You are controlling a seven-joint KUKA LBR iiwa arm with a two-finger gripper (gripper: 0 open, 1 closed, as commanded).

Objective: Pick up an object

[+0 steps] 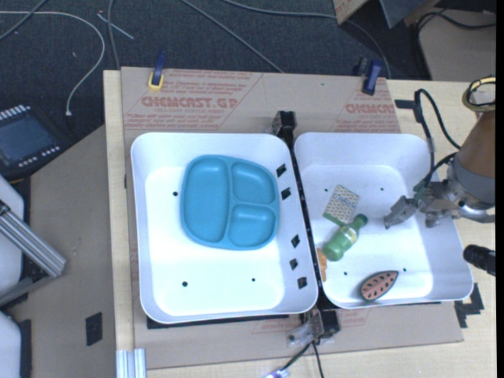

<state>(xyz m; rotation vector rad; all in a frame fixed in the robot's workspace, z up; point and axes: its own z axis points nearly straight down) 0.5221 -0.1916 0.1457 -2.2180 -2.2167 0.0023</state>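
So far nothing is picked up, as far as I can judge: my gripper (415, 208) hangs over the right side of the right bin (409, 144) with its fingers spread apart and nothing between them. Three candidates lie on that bin's floor, all to the left of me. A green bottle (344, 239) lies on its side near the middle, tilted, its cap end toward me. A small patterned card (341, 202) lies just beyond it on the far side, close to or touching the bottle's neck; I cannot tell which. A brown oval piece (379, 285) sits at the near edge, well apart from my fingers. A blue tray (229, 202) with three compartments fills much of the left bin (157, 274) and looks too broad for my grasp. What I reckon is left is everything: choose one thing, likely the bottle as nearest, move left over it, descend, close, and lift.
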